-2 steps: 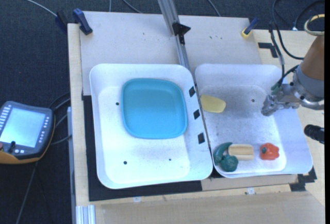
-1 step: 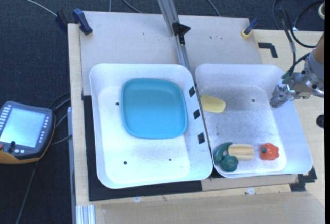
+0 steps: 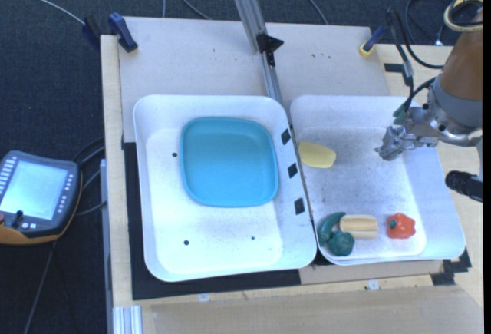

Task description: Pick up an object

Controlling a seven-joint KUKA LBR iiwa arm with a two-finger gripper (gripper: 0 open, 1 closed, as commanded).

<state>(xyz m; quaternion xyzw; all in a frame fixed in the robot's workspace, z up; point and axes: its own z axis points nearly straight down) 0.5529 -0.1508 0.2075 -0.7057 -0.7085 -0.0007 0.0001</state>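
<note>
Grey and orange, the arm (image 3: pixel 466 71) enters from the right edge of the view, its orange band uppermost and the grey wrist below it angled down and leftward over the right bin (image 3: pixel 430 171). The gripper (image 3: pixel 387 148) hangs low above the upper right part of that bin's speckled floor, tip pointing left and slightly down; from this angle I cannot tell whether the claw is spread or pressed together, and nothing can be made out between its tips. Candidate objects all lie in the right bin. A yellow piece (image 3: pixel 317 154) rests near the bin's left wall, well apart from the gripper and to its left. Along the near wall sit three items in a row: a green vegetable (image 3: pixel 335 233) at the left, a tan block (image 3: pixel 359 226) just beside it and apparently touching, then a red tomato-like piece (image 3: pixel 400 226) near the right corner. Left bin (image 3: pixel 153 171) holds a blue square plate (image 3: pixel 230 162), lying flat near its centre. A handheld control pendant (image 3: pixel 34 194) lies on the dark floor at far left.
</note>
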